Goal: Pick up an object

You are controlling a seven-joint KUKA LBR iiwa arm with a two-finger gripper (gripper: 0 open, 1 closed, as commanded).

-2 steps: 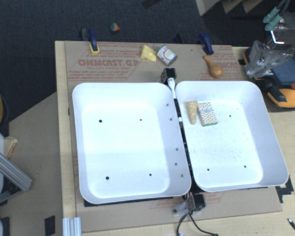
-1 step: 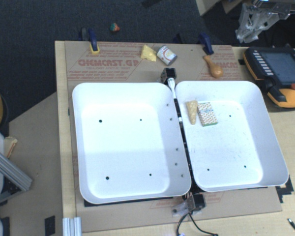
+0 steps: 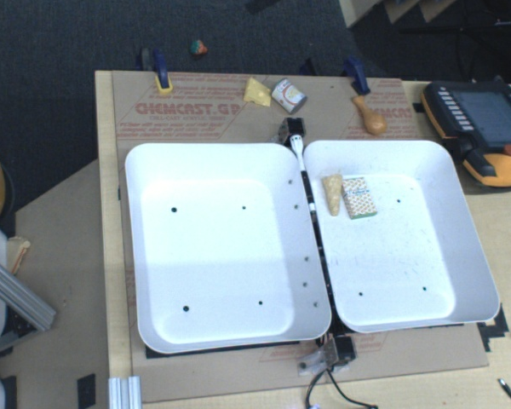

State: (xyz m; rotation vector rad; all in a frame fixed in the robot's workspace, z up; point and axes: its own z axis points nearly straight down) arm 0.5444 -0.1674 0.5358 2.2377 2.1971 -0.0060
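A brown board (image 3: 112, 228) printed with red lettering is laid across the bench, and two shallow white bins are set on it side by side, their inner edges touching. The left bin (image 3: 213, 262) is marked by four small dark dots on its floor. In the right bin (image 3: 400, 271), toward its far left corner, two objects are found: a small patterned box (image 3: 358, 198) lying flat and, just beside it on the left, a tan tapered piece (image 3: 332, 193). These two appear to touch or nearly touch.

A black and orange handheld controller (image 3: 481, 122) is rested at the right edge of the bench, beyond the right bin. On the board behind the bins, a brown pear-shaped piece (image 3: 370, 116), a yellow wedge (image 3: 257, 92) and a small white carton (image 3: 289, 95) are scattered, the wedge and carton close together. The far edge of the board is held by two blue clamps (image 3: 161, 69). A tiny coloured item (image 3: 199, 48) is seen on the dark carpet beyond.

Whether the gripper is released or clenched cannot be told.
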